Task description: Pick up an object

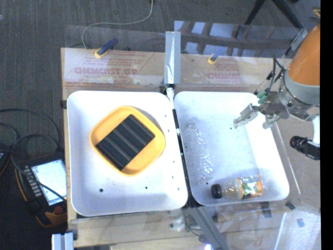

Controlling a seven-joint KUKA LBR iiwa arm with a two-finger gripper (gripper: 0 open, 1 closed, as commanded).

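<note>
Two shallow white bins sat side by side on a wooden surface point(130, 69). The left bin point(83, 191) held a yellow dish with a black ribbed panel point(127, 140) near its middle. The right bin point(229, 160) held a small bottle with a black cap point(238, 188) lying on its side near the front edge. The pincer point(258, 116) hovered above the right bin's far right corner, well apart from the bottle, fingers spread and holding nothing.
</note>
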